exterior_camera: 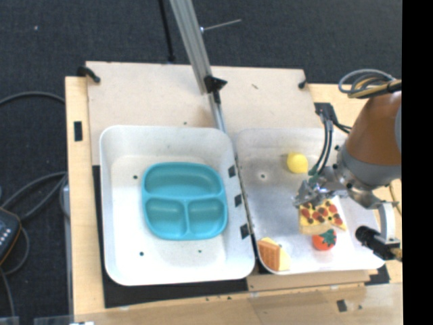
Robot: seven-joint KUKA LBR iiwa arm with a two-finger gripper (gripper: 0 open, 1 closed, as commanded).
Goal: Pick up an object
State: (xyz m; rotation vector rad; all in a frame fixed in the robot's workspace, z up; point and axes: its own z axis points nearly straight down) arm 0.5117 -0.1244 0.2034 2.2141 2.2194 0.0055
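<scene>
1. Your gripper point(312, 193) hovers at the pizza slice's point(321, 217) upper-left edge in the right bin point(270, 156).
2. Whether it grips anything, you cannot tell; the slice seems directly below-right.

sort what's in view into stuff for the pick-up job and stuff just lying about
For the job: pincer; flat yellow pizza-slice toy with red dots; round yellow ball; small red tomato toy; orange-edged bread-slice toy.

Lying about: teal plastic three-compartment tray; left white bin.
</scene>
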